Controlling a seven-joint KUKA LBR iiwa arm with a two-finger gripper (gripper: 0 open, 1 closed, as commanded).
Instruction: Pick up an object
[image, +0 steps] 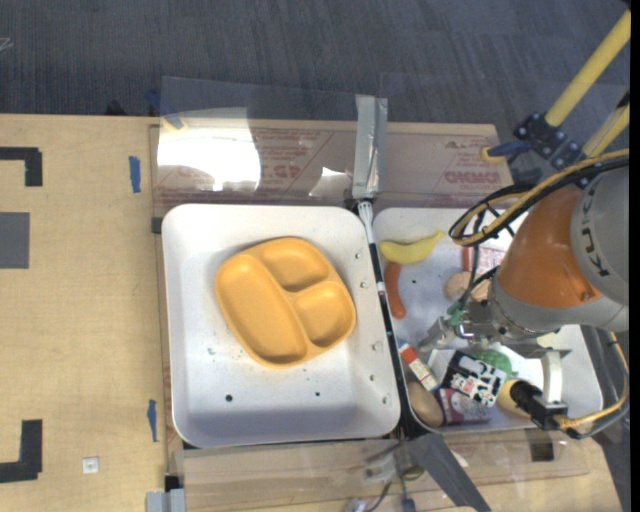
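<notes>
The tabletop (70, 330) is pale wood with black corner marks on its left side, and it carries two shallow white bins side by side. The left bin (200, 400) holds a yellow divided plate (285, 300) with three compartments, lying tilted near the bin's middle. The right bin (435, 285) is crowded, and much of it is covered by the arm (560, 255), whose orange band sits above the bin's right half.

The gripper (462, 328) hangs low over the middle of the right bin, and its fingers are hidden among cables and metal parts, so whether they are apart or together cannot be told; nothing can be seen between them.

Around it lie the candidate things: a yellow banana (410, 247) at the bin's far left corner, a red-orange stick (394, 290) just below it along the left wall, a black printed packet (472, 380) just under the gripper, a brown rounded piece (425, 405) at the near left corner, and a small red and white tube (418, 367) beside the packet.
</notes>
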